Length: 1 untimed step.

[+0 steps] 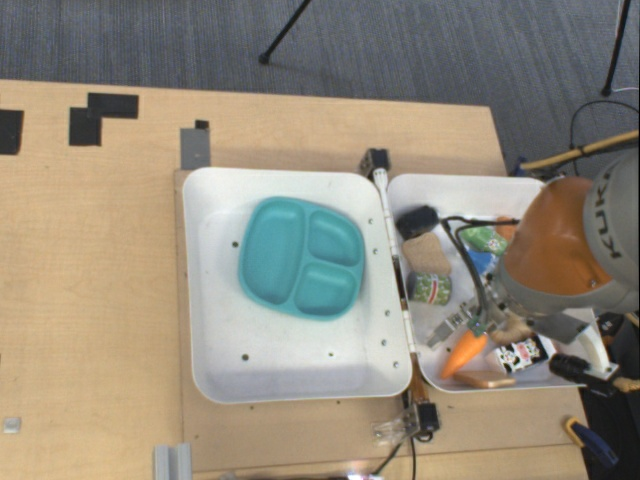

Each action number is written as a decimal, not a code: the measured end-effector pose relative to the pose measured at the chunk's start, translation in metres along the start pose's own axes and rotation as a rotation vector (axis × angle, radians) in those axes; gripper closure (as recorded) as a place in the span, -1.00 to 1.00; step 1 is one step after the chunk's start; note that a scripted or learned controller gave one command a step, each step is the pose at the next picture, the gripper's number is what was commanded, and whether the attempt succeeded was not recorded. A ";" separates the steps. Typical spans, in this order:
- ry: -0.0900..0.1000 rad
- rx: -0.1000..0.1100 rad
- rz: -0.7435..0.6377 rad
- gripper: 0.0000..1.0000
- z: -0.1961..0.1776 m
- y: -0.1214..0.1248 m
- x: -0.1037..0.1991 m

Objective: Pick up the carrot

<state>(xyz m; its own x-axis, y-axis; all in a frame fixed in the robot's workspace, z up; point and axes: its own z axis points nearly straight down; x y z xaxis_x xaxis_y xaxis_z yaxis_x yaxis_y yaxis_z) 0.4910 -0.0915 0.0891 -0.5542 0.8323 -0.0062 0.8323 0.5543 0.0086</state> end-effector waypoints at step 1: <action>-0.006 -0.010 -0.003 1.00 -0.012 0.005 -0.001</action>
